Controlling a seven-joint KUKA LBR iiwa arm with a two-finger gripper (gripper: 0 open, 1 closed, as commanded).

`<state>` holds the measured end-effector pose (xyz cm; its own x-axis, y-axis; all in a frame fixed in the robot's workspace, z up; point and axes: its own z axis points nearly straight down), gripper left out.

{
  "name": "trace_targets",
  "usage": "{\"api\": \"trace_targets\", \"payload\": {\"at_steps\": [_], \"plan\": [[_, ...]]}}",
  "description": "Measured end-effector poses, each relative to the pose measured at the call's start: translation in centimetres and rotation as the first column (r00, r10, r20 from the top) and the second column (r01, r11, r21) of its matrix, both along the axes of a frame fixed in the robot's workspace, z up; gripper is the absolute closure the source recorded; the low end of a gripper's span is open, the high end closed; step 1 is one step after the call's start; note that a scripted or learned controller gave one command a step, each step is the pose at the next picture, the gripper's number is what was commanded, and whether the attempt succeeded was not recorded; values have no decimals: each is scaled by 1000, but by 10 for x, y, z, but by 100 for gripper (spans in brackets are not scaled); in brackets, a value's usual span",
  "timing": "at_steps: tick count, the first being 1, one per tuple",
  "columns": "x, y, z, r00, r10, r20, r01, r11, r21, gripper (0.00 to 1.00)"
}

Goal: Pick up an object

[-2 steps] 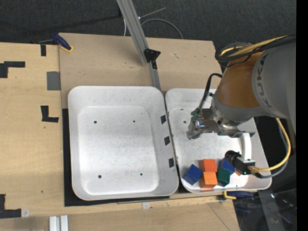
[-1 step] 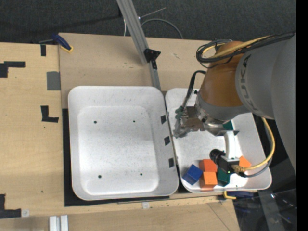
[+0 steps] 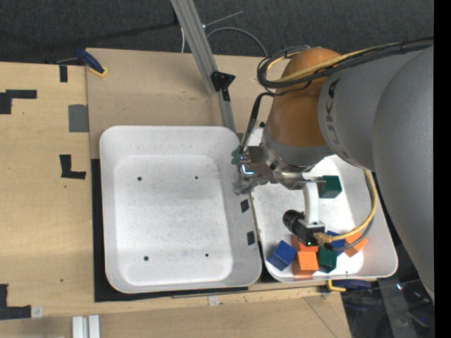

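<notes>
Tan wooden bench point(image 3: 42, 210) bearing two shallow white bins side by side; the candidates for lifting lie in the right-hand white bin point(image 3: 273, 222), clustered in its near corner: a small blue cube point(image 3: 282, 254), a small orange cube point(image 3: 306, 260) touching it, and a dark green block point(image 3: 326, 259) against the orange one; a further teal-green block point(image 3: 329, 186) sits apart toward the far side, close under the arm. All appear rigid, light and flat-faced, probably smooth enough to slip under an oblique pinch, and not fragile; the blue cube seems the easiest to take, across the two opposite faces not crowded by its neighbour. The two-finger gripper point(image 3: 246, 169) hangs over the wall dividing the right-hand bin from the left-hand white bin point(image 3: 169, 217), well apart from the cluster; whether it is spread or pressed together cannot be told. The grey arm point(image 3: 394, 118) reaches in from the right, its orange band point(image 3: 303, 97) above a wrist turned downward.
</notes>
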<state>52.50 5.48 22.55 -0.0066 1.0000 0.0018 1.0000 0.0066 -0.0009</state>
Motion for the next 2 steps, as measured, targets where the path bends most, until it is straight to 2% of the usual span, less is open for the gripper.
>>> {"api": "trace_targets", "payload": {"at_steps": [1, 2], "plan": [[8, 46, -5, 1000, 0, -2, 0, 1000, -1, 100], [8, 43, -5, 1000, -4, -2, 4, 1000, -4, 0]]}}
